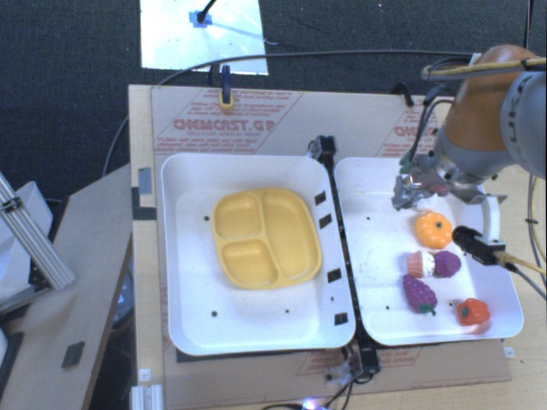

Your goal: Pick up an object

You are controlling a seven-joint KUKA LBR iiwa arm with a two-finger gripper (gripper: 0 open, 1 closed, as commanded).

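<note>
In the right bin [376, 254] lie an orange pumpkin toy [433, 230], a pink and purple cupcake toy [432, 264], a purple bunch of grapes [419, 294] and a small red-orange pepper [473, 312]. My gripper [405, 195] hangs over the upper part of that bin, just up and left of the pumpkin. Nothing shows between its fingers. The arm comes in from the right, its orange band above the wrist.
The left bin [188, 229] holds a yellow divided tray [265, 236]. A black hinge strip [333, 229] runs between the two bins. The left half of the right bin is bare white floor.
</note>
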